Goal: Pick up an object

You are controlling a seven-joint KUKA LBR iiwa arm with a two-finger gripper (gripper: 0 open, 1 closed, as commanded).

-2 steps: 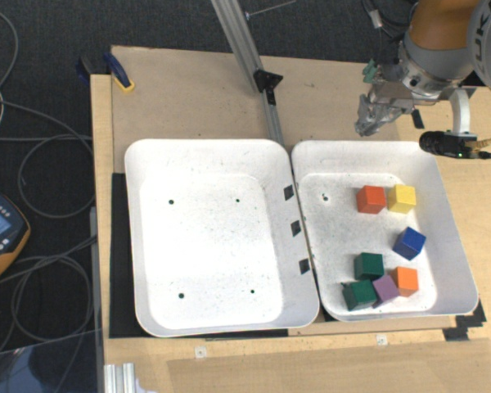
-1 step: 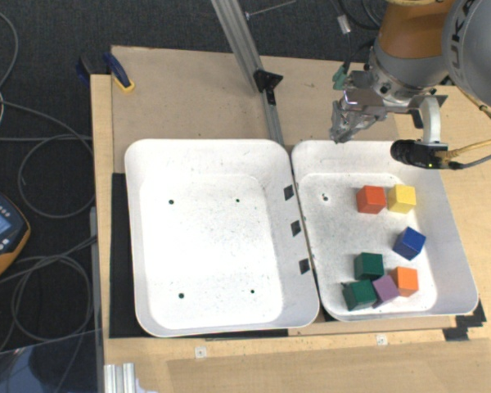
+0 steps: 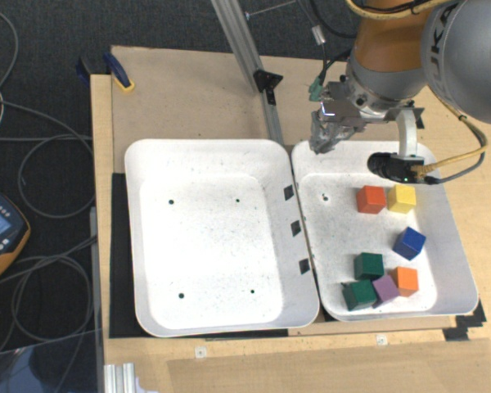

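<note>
Several small blocks lie in the right bin (image 3: 335, 219): an orange one (image 3: 371, 199) and a yellow one (image 3: 403, 197) near the back, a blue one (image 3: 409, 242) in the middle right, and two green ones (image 3: 368, 265) (image 3: 360, 294), a purple one (image 3: 385, 288) and another orange one (image 3: 407, 280) clustered at the front. My gripper (image 3: 322, 142) hangs above the bin's back left corner, well apart from every block. Nothing shows between its fingers.
The left bin (image 3: 147, 219) sits beside the right one, with black clips (image 3: 295, 228) along the shared edge. A slanted metal strut (image 3: 245, 47) rises behind the bins. Cables lie on the dark floor at left, by a handheld device (image 3: 0, 228).
</note>
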